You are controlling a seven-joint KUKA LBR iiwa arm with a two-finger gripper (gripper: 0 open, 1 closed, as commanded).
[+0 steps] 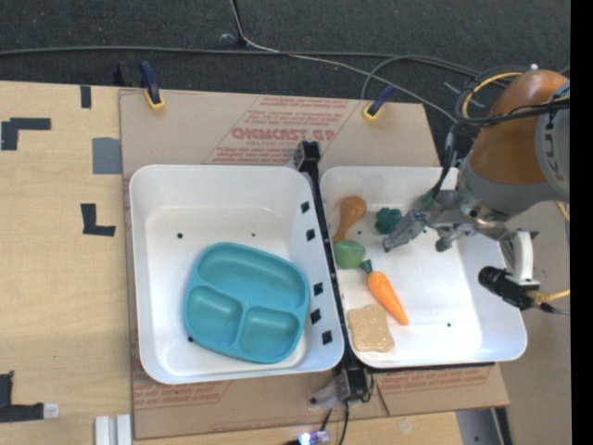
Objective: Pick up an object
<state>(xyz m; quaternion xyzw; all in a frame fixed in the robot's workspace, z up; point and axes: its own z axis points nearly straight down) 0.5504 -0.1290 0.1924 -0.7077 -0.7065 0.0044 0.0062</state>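
The right bin (463, 336) holds several toy foods. A tan drumstick (350, 213) lies near the divider, with a small teal piece (388, 219) just to its right. Below them sit a green piece (349, 253), an orange carrot (387, 297) and a tan bread slice (371, 329). My gripper (424, 235) hangs over the upper middle of the right bin, just right of the teal piece. Its fingers (400, 237) are spread open with nothing between them.
A teal divided plate (246, 301) lies in the left bin (153, 248). A black divider strip (320, 248) runs between the two bins. Cables cross the dark floor behind the bench. The bare right part of the right bin lies under the arm.
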